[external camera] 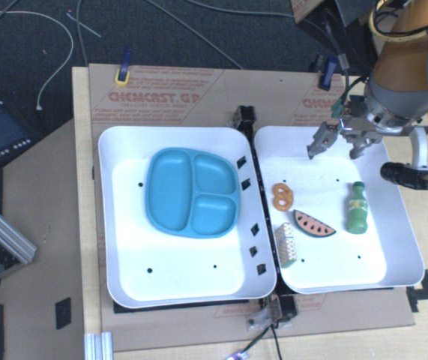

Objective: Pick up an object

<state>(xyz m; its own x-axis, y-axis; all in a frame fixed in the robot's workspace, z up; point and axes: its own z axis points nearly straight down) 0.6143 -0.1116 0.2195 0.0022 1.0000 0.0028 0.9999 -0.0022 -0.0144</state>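
Bright even overhead light, soft shadows, mild glare on white bins [116, 201].

1. Green bottle [357, 208]: small, yellow-capped, lying flat with its cap toward 12 o'clock, at the 3 o'clock side of the right bin [393, 272].
2. Watermelon slice [315, 224]: red with a green rind, flat near the bin's centre, just toward 9 o'clock of the bottle.
3. Pretzel [282, 196]: orange-brown, at 10 o'clock of the slice.
4. Silvery ridged piece [285, 244]: against the bin's 9 o'clock wall, at 7 o'clock of the slice.

We see a sky-blue divided plate [193, 192] in the left white bin [116, 223]; the right white bin [393, 265] holds a tan pretzel [282, 196], a red, green-rinded watermelon slice [314, 223] and a green bottle [357, 208].
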